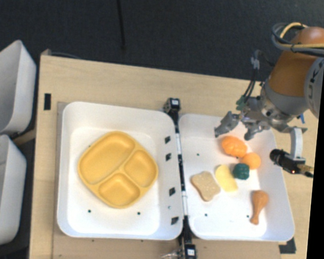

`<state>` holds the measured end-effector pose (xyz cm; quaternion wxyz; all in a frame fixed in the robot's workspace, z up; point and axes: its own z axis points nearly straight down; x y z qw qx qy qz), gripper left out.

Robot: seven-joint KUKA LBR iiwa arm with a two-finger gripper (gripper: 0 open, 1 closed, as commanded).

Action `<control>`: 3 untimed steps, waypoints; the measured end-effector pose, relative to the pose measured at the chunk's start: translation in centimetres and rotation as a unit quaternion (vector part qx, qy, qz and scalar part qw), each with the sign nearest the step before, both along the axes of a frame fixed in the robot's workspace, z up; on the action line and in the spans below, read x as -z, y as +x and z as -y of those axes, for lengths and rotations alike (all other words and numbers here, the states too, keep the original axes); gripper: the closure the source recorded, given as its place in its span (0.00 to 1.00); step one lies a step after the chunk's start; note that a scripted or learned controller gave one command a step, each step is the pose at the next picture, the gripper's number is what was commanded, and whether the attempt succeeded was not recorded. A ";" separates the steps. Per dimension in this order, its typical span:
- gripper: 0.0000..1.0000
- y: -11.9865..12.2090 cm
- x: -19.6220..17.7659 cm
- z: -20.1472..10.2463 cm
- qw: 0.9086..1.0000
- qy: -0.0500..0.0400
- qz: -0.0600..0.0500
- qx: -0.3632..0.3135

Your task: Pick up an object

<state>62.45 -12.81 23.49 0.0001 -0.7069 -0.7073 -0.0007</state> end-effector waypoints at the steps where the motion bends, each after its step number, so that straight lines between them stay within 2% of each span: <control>1: 0.00 0.6 5.1 1.0 1.000 -0.002 -0.002 0.002; 3: 0.00 0.8 13.6 1.1 1.000 -0.002 -0.001 0.003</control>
